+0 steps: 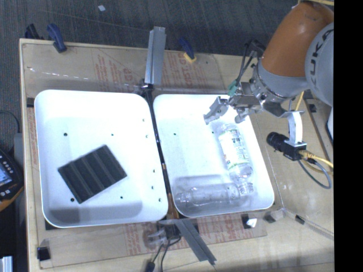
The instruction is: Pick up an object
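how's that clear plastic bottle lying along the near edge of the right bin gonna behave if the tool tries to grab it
The clear bottle lies on its side, so it will probably roll when nudged. It looks see-through with nothing visible inside, so it is likely light and may squash under a squeeze. Its smooth wall could slip. The second bottle touches its cap end and may shift too.

The arm (300, 44) is cut off by the top and right edges. At the left edge, a dark handheld device (8, 177) shows only in part. 2 clear plastic bottles (235, 152) blend into the right bin (170, 146); their outlines blur, and they perhaps touch near the front corner.
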You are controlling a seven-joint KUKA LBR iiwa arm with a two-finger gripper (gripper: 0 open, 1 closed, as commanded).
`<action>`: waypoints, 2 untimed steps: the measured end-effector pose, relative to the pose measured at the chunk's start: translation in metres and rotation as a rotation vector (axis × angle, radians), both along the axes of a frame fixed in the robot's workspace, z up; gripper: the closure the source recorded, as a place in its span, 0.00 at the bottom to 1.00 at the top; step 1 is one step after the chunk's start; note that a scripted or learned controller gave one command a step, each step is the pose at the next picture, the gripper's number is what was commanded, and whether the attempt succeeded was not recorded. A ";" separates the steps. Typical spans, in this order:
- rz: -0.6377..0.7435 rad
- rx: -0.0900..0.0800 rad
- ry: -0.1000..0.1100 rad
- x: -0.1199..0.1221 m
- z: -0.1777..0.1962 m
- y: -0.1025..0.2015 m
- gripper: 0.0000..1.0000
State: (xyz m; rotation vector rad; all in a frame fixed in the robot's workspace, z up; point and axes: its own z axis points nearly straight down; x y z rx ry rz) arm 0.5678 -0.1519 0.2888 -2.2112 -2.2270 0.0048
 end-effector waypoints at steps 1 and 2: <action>-0.121 -0.001 0.001 -0.001 -0.098 -0.043 0.00; -0.210 0.000 0.001 -0.052 -0.058 -0.054 0.00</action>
